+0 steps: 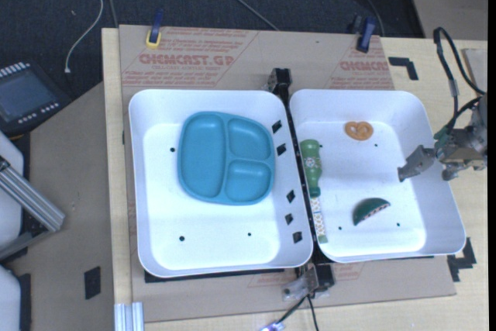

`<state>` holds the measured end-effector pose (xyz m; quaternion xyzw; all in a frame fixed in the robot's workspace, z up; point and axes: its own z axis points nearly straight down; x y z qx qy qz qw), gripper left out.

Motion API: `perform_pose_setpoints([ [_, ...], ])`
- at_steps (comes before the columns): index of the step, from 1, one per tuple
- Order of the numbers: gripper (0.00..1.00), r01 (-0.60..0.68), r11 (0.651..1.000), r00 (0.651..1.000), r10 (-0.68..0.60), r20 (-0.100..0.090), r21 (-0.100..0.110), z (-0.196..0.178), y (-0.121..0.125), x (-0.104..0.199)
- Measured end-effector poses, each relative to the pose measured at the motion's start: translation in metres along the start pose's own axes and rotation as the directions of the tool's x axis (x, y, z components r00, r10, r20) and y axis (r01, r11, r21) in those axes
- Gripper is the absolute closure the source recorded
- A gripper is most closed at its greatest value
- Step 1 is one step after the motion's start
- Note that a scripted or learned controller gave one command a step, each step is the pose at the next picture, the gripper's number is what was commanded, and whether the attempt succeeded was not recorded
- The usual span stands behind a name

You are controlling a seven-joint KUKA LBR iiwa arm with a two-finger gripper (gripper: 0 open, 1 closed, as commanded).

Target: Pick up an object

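**Inspector A:** What is cut off or unclear?

**Inspector B:** The arm enters at three o'clock and is largely out of frame. The gripper (415,164) sits over the right bin's (411,108) three o'clock rim. One grey finger (417,161) points inward toward nine o'clock; the second is not distinguishable, so I cannot tell whether the fingers are open or closed. Nothing is visibly between them.

**Inspector A:** Candidate objects?

**Inspector B:** All three are in the right bin. A pretzel (358,131) lies toward twelve o'clock. A green bottle (311,167) lies lengthwise against the nine o'clock wall, its lower labelled section (318,218) running toward six o'clock; the print there is too small to read. A dark green wedge-shaped item (371,210) rests toward six o'clock, apart from the gripper. Its identity is uncertain.

**Inspector A:** The left bin?

**Inspector B:** The left bin (155,167) holds a blue divided plate (226,157) with three compartments, slightly toward twelve o'clock of centre.

**Inspector A:** Legible writing?

**Inspector B:** Red lettering on the cardboard sheet (232,58) beneath the bins appears to read "CHEMCAST GP", repeated at the one o'clock side, partly covered by the right bin.
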<state>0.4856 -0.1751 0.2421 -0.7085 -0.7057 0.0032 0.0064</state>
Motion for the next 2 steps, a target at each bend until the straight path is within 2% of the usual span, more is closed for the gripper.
perform_pose_setpoints([
  [1, 0.00, 0.004, 1.000, 1.000, -0.004, 0.003, -0.012, -0.006, 0.003, 0.000],
  [2, 0.00, 0.004, 1.000, 1.000, -0.004, 0.001, -0.007, 0.056, 0.003, 0.006],
])
